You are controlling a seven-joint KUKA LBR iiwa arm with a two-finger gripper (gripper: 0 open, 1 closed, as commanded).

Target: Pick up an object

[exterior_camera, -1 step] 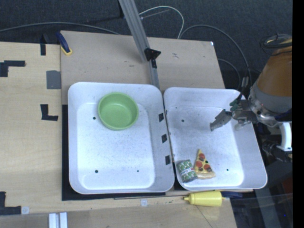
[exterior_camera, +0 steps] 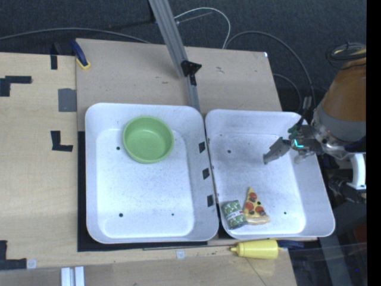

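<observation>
Arm: one, grey, with an orange band (exterior_camera: 351, 88) above the wrist, entering from the right side of the camera view. Upper body of the arm sits at the right edge, bulky and rounded. Wrist: grey section (exterior_camera: 333, 127) below the orange band, angled down and to the left. Gripper (exterior_camera: 277, 152): dark, extended leftward from the wrist, tip pointing down-left, with a small teal light near its base. Nothing seen between the fingers.

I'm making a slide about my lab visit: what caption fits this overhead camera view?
Robot arm's end effector over the right bin, which holds a pizza slice and a small green packet; green bowl in the left bin.
</observation>
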